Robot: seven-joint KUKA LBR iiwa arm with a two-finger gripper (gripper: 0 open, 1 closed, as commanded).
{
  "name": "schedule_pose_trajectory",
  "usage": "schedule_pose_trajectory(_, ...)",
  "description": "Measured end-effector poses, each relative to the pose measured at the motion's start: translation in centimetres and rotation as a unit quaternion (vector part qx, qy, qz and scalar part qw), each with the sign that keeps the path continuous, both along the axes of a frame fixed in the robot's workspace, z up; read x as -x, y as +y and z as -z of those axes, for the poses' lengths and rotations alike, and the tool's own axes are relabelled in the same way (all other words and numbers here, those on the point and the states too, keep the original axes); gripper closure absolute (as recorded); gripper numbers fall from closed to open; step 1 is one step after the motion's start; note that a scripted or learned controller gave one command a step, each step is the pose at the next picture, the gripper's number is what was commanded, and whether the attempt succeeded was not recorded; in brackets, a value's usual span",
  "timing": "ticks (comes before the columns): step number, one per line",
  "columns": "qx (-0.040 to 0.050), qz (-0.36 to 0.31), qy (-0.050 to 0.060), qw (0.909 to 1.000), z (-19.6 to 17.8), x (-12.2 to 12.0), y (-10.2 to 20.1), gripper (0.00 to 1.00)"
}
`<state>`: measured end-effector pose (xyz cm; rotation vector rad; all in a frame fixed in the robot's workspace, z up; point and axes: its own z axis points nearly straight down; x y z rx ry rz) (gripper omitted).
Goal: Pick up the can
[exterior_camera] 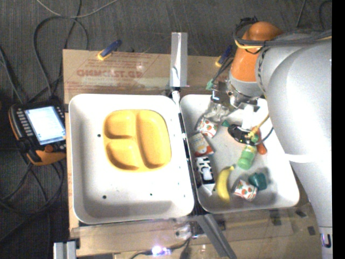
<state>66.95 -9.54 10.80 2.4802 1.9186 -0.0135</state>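
Observation:
Two short cans, white with red and orange print, are in the right bin. One can lies near the bin's upper left, tilted against the left wall. The other can lies on its side near the front, beside a banana. My gripper hangs over the bin's upper left, just above and to the right of the first can, touching or almost touching its top. Nothing is visibly lifted.
The right bin also holds a banana, a green bottle, a teal object, a black-and-white packet and a small pale box. A yellow divided plate lies in the left bin.

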Motion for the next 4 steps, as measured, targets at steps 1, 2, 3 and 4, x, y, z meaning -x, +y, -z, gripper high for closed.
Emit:
schedule_pose_trajectory(1,-0.0031,-0.122,0.0,0.9925,-10.9,0.1,0.7,1.0)
schedule_pose_trajectory(2,-0.0048,-0.197,0.001,0.9803,-12.1,8.9,-5.3,1.0)
schedule_pose_trajectory(3,-0.004,-0.349,0.0,0.9371,-19.0,8.0,-9.0,1.0)
schedule_pose_trajectory(4,-0.0051,-0.595,0.001,0.8038,-14.3,10.0,-10.8,1.0)
